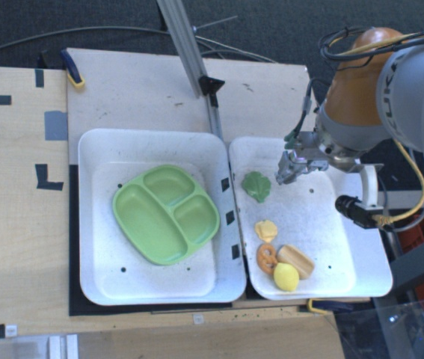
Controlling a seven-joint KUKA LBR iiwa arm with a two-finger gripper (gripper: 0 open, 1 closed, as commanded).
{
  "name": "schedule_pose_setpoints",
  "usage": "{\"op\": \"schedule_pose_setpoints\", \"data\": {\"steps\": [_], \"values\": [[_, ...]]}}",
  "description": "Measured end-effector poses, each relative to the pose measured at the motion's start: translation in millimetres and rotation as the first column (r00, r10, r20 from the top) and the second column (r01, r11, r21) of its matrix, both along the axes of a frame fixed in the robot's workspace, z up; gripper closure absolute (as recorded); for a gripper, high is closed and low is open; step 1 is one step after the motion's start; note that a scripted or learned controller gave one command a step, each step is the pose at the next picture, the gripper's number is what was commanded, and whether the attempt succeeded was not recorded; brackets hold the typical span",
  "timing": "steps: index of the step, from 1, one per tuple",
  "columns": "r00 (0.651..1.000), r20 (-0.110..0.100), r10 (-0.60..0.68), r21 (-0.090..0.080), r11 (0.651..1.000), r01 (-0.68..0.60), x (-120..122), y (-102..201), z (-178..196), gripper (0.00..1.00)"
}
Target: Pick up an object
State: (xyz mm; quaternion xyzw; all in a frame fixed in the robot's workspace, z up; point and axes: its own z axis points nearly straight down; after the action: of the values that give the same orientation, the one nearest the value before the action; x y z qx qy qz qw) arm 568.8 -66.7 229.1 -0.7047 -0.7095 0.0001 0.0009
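My gripper (pixel 290 167), dull grey metal, hangs in the upper part of the right bin (pixel 361 271); I cannot tell how it is set. Just left of it, apart, lies a crinkled green leafy piece (pixel 256 186). Toward the bin's lower middle cluster a small yellow lump (pixel 266 230), an orange ring-shaped piece (pixel 266 256), a tan bread-like block (pixel 295 259) and a smooth yellow lemon (pixel 286 277). The left bin (pixel 96 200) holds a glossy green three-compartment plate (pixel 167 213), tilted diagonally.

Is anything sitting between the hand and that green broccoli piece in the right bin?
Nothing visible. The hand hangs just right of the broccoli piece, with bare bin floor between them. The other food pieces lie nearer the bin's front.
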Motion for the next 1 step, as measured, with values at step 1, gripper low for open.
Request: {"op": "schedule_pose_setpoints", "data": {"steps": [1], "values": [[1.000,0.000,0.000,-0.001,1.000,0.000,14.6,46.9,-9.8,1.00]]}}
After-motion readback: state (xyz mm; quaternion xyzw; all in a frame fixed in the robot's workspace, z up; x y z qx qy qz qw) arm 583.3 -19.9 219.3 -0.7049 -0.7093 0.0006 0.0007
